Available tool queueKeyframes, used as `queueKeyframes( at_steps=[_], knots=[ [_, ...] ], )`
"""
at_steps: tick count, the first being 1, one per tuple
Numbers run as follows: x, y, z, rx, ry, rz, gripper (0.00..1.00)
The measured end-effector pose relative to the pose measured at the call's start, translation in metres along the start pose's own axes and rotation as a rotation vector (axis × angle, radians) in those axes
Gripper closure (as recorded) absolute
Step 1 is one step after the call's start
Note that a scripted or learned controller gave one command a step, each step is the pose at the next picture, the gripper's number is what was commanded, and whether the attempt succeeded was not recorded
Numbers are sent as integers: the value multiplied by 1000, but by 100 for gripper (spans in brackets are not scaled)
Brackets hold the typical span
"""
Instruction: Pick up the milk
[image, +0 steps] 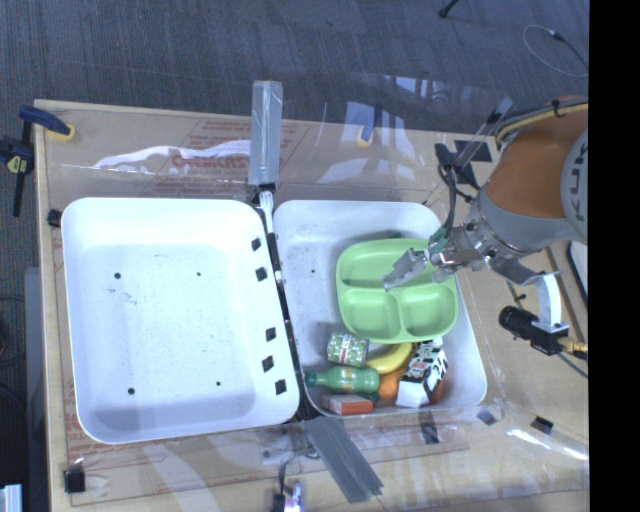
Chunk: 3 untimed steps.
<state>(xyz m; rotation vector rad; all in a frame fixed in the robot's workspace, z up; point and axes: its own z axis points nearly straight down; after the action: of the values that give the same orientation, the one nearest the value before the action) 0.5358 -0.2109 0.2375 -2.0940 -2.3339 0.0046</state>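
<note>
Right bin (300, 240), milk (422, 373) seemingly below hand (408, 268)

Arm (540, 180) cut off at right edge; milk (424, 374) partly hidden by neighbouring items.

The tool (408, 268) hangs over a green plate (395, 305); the milk (423, 374) lies near the bin's front.

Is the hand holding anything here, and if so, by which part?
Nothing is held. The hand hovers over the green plate, and the milk lies in the bin, apart from it.
</note>
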Motion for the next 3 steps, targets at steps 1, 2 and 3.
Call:
queueKeyframes(
  at_steps=[1,2,3],
  knots=[
    [6,-57,-32,-2,-1,-277,0],
    [21,3,-3,-2,-3,-362,0],
    [0,3,-79,-4,-5,-552,0]
  ],
)
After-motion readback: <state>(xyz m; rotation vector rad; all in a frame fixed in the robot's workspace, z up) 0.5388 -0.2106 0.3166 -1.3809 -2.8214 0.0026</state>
